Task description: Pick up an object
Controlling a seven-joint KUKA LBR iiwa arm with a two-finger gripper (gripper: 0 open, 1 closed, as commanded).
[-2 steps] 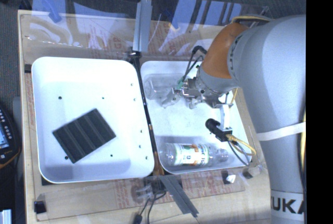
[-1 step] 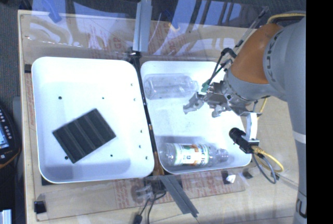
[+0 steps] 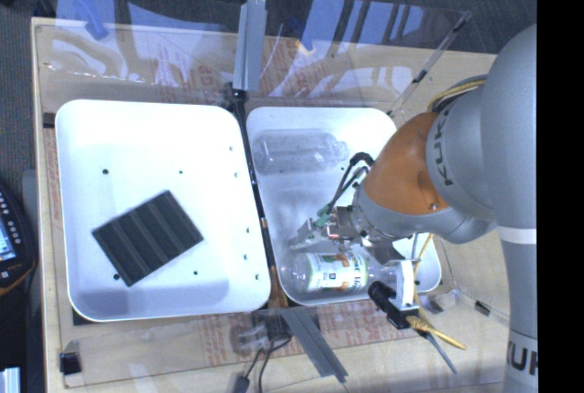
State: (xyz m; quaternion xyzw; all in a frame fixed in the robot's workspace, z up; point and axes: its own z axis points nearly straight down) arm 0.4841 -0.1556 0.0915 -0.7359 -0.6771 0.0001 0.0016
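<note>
My gripper [image 3: 318, 234] is low in the right bin [image 3: 274, 200], reaching in from the right under the orange wrist band. Directly below it lies a clear bottle with a white and green label [image 3: 330, 274] on its side, against the bin's near wall. The gripper sits just above this bottle's left end, and I cannot see whether it touches it. A second clear plastic bottle [image 3: 297, 151] lies on its side at the far end of the same bin, apart from the gripper.
The left bin [image 3: 82, 136] holds a flat black ribbed panel [image 3: 148, 237] lying at a slant near its front left. A clear plastic shield [image 3: 182, 36] stands along the back of the bench. A metal bracket [image 3: 310, 341] lies in front of the bins.
</note>
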